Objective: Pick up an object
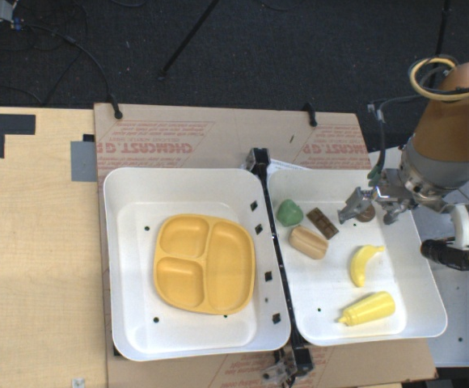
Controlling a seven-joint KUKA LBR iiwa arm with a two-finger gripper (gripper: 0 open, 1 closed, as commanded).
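The right bin (428, 314) holds several objects: a green round piece (289, 212), a dark brown bar (322, 223), a tan bread-like roll (309, 242), a small banana (365, 263) and a yellow squeeze bottle (368, 309) lying on its side. My gripper (373, 207) hangs over the bin's far right part, open, its fingers spread apart. A small brown thing (367, 212) shows low between them; I cannot tell whether they touch it. The banana lies just in front of the gripper.
The left bin (125, 217) holds a yellow divided plate (204, 263). A black divider (268, 241) runs between the two bins. Cardboard lies under the bins, and a wooden bench top stretches to the left.
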